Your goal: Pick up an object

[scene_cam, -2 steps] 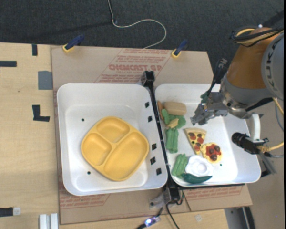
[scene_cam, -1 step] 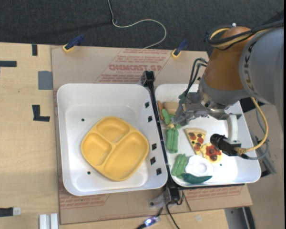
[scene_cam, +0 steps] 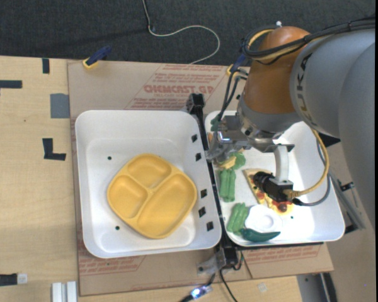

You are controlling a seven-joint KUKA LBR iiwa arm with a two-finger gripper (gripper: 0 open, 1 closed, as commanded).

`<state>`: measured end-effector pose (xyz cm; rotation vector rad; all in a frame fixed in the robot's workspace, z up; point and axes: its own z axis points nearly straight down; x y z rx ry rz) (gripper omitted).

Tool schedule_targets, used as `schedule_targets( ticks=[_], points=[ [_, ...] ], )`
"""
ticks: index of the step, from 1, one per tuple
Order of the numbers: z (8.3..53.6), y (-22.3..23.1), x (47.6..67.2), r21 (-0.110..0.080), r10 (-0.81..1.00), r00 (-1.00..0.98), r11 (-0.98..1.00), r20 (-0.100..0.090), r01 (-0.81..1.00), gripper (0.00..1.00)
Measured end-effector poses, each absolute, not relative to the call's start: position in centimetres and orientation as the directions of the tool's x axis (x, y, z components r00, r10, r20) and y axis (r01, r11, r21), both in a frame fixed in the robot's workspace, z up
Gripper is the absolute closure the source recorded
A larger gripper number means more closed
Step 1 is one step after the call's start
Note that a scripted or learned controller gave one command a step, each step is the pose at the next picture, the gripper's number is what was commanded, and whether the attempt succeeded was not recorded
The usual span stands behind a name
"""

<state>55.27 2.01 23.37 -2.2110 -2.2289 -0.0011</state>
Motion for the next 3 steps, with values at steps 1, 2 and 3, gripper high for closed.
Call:
schedule_targets(
  ticks=[1, 2, 3],
  points=[
    [23.4, 2.8, 55.5, -0.002, 1.000, -0.003, 0.003, 0.000, 1.000, 1.00],
    [21.3, 2.8, 55.2, -0.005, 1.000, -0.001, 0.001, -0.001, 1.000, 1.00],
    [23.0, 3.6, 56.0, -0.001, 1.000, -0.002, 0.002, 0.000, 1.000, 1.00]
  ],
)
